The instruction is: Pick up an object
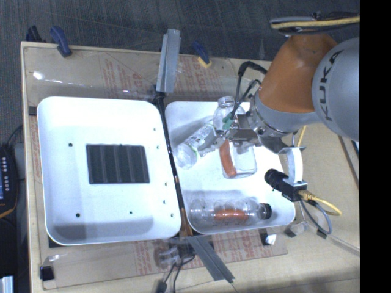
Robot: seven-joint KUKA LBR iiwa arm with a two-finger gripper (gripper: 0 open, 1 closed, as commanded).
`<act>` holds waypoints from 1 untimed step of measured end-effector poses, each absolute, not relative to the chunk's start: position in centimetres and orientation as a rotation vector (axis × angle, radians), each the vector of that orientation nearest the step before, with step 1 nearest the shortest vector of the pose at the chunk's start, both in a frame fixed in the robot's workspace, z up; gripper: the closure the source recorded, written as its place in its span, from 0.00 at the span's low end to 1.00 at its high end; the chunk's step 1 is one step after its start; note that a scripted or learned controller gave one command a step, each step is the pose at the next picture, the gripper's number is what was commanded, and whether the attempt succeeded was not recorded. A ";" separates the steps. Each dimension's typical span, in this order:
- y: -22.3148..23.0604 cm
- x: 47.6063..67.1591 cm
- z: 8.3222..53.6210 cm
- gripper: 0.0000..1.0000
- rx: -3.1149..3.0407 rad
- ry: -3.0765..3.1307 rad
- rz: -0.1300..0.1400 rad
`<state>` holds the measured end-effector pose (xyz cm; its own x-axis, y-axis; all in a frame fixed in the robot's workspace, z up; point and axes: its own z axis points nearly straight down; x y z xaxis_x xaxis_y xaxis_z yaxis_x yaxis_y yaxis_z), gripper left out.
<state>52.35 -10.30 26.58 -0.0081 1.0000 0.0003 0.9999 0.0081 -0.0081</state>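
My gripper (pixel 237 134) hangs over the upper middle of the right bin (pixel 183 118), at the end of the grey arm with its orange band. Just below it lies an orange-red elongated object (pixel 227 160) against a clear glass-like container (pixel 244 163). To the gripper's left a clear plastic bottle (pixel 194 144) lies tilted. Along the near wall of the right bin lies another clear bottle (pixel 229 212) on its side, with a dark cap and something orange inside. Whether the gripper touches any of them is hidden by the wrist.
The left bin (pixel 61 121) holds a dark ridged rectangular block (pixel 118 163). A grey bar (pixel 168 60) stands at the back between the bins. Cables and a black connector (pixel 282 184) hang at the right bin's right edge.
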 end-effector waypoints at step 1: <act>-15.2 54.1 22.6 0.00 -2.198 -2.234 0.009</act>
<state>54.07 -15.21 22.59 -0.0163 0.9999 0.0012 0.9998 0.0163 -0.0089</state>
